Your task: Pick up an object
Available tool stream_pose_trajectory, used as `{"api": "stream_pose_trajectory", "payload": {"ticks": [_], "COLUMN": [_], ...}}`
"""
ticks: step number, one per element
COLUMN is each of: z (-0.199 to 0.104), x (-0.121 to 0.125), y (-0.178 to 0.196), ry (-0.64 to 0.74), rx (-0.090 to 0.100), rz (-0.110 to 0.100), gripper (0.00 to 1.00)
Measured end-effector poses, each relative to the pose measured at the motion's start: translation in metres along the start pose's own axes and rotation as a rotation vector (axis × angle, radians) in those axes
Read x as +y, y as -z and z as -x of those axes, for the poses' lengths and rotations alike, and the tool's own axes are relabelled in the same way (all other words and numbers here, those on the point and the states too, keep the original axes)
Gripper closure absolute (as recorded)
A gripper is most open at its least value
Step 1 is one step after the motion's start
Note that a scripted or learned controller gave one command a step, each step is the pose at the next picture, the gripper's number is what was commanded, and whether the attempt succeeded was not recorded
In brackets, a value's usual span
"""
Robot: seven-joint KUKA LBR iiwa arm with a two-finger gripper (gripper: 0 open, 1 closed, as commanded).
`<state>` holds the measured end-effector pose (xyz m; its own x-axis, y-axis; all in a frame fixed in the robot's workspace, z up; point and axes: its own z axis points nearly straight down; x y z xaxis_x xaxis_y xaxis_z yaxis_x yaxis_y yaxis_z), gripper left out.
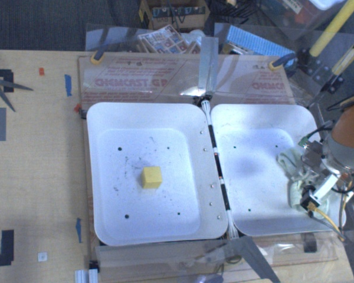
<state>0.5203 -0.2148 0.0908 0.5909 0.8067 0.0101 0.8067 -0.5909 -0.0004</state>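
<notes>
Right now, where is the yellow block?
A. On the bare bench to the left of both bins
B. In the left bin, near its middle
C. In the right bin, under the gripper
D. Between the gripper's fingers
B: the yellow block lies on the floor of the left bin, near its middle, while the gripper is over the right bin, well apart from it.

You look down at a slant from above the bench. Both white bins sit fully in view.
</notes>
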Motion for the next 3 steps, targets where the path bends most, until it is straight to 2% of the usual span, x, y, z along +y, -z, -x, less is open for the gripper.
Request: {"api": "stream_pose_trajectory", "payload": {"ticks": [1,2,3], "z": [-0.001,0.017,0.017], "x": [0.0,-0.028,-0.027], "y": [0.009,0.002,0.011], "ry": [0.0,0.183,0.181], "rx": [0.001,-0.004,-0.003], "rz": [-0.001,0.015,0.016], "gripper": [1.0,1.0,1.0]}}
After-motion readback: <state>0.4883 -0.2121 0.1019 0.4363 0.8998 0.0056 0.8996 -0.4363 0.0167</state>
